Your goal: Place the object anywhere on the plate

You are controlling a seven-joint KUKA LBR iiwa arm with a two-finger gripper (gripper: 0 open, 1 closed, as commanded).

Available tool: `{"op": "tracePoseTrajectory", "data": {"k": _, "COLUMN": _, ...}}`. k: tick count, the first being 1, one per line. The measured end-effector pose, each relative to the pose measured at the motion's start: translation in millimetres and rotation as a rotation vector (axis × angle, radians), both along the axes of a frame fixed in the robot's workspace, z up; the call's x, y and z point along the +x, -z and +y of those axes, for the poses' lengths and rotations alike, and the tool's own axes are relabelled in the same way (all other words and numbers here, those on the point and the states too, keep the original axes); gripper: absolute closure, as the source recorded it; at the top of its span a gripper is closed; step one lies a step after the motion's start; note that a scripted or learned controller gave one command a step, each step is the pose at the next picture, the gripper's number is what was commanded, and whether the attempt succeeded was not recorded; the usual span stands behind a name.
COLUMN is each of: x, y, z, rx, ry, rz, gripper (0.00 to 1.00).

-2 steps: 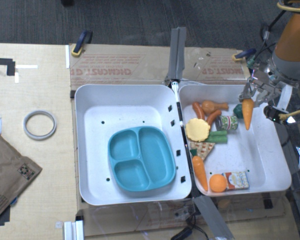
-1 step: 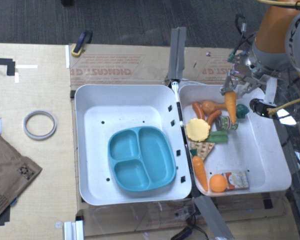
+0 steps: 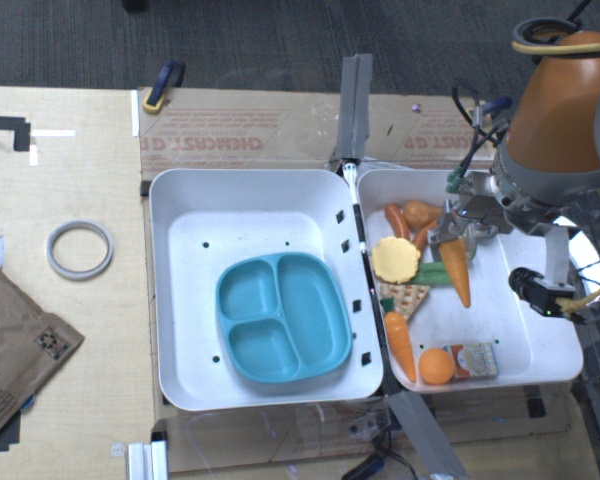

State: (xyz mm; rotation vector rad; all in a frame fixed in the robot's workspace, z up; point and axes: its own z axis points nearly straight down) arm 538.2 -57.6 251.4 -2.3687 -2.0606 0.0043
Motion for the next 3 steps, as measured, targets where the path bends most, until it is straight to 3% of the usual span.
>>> {"op": "tracePoseTrajectory", "data": {"k": 1, "x": -14, "y": 14, "z": 77, "rx": 0.000, "ry": -0.287, "rz": 0.000, "gripper": 1.00}}
{"op": "tracePoseTrajectory", "data": {"k": 2, "x": -41, "y": -2, "z": 139, "rx": 0.001, "ry": -0.656, "rz": -0.001, "gripper": 1.00}}
{"op": "tracePoseTrajectory", "data": {"k": 3, "x": -41, "y": -2, "z": 139, "rx": 0.001, "ry": -0.656, "rz": -0.001, "gripper": 0.00}}
